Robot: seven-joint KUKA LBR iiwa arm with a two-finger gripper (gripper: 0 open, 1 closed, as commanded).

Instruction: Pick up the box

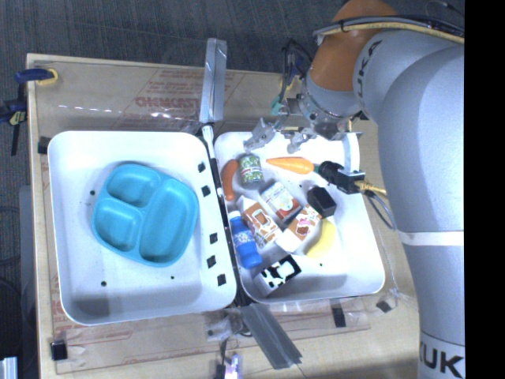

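Under the arm (410,133), pincer (278,139) above half-buried box (280,201)

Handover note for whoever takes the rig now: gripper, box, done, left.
Gripper: open, holding nothing, over the far edge of the right bin.
Box: lying in the right bin's clutter, between the carrot and the banana, with a small can beyond it and a blue bottle nearer the divider. Apart from the fingers.
Left bin: blue divided tray.
Done: nothing visible; box not grasped.
Left: move over the box, descend, close, lift.
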